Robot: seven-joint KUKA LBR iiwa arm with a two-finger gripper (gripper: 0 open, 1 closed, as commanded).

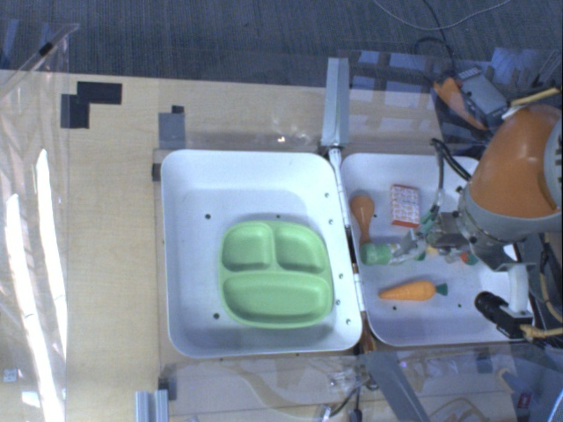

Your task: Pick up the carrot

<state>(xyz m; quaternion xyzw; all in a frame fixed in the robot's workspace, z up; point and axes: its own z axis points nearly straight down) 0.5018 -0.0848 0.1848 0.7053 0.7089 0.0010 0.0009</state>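
The carrot (409,292) is lying on its side in the right bin (457,328), green tip pointing away from the divided green plate (276,273) in the left bin (189,236). The jaws (420,242) are hovering just above the carrot, beside a green bottle (378,254); their opening cannot be told.

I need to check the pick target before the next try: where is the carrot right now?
In the camera view the carrot lies flat in the right bin, toward its front, just below the green bottle and the pincer.
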